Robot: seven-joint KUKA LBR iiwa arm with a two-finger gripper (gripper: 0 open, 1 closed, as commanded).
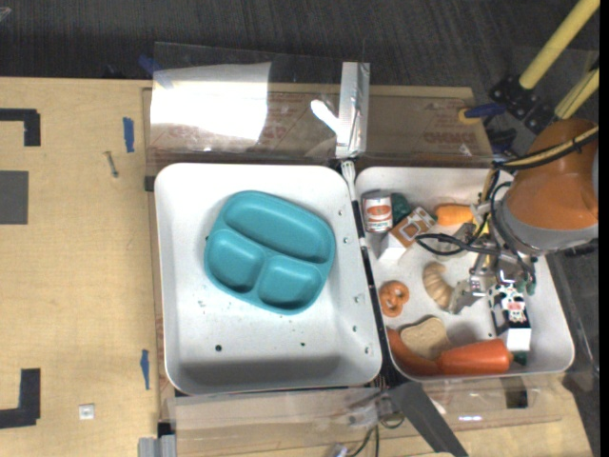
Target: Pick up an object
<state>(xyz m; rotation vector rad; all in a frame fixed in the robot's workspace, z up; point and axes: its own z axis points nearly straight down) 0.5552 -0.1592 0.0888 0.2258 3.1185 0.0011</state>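
The claw [495, 288] hangs low in the crowded bin [561, 350], grip unreadable; the croissant [438, 284] at nine o'clock could get nudged aside.

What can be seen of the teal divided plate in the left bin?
The teal plate is a rounded, smooth, plastic-looking tray with three compartments: one long one along its far side and two smaller ones nearer the camera. It lies flat and upright on the floor of the left bin, slightly rotated, nothing in it, touching no other object.
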